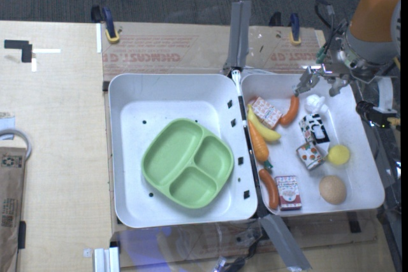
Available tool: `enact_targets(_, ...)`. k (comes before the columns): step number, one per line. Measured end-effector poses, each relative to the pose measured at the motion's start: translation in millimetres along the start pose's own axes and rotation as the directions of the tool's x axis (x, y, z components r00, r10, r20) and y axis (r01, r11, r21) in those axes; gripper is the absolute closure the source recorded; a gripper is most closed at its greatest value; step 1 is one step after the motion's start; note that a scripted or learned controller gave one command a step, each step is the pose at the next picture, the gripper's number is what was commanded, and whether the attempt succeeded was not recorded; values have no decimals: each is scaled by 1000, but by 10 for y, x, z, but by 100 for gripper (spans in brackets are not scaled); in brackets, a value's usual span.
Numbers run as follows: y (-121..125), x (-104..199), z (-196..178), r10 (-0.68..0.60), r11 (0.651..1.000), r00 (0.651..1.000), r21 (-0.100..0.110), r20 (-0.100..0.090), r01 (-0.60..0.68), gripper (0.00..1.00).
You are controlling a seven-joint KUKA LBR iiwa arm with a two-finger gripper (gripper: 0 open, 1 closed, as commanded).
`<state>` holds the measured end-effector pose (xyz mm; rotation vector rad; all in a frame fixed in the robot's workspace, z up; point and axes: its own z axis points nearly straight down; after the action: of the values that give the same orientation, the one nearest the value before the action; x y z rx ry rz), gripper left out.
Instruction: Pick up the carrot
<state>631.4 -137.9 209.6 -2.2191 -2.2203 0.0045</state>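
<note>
The carrot [257, 142] lies untouched along the right bin's [366, 156] left wall, below a banana [262, 127]. The gripper [310, 78] hovers at upper right; its grip state is unclear, so grasping remains.

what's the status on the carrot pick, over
Gripper hovering at right bin's far edge, nothing held. Carrot untouched along bin's left wall. Banana lying against carrot's upper end.
</note>
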Motion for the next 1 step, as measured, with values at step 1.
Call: enact_targets(1,-435,620,200,-130,991,991,1,0,130,0)
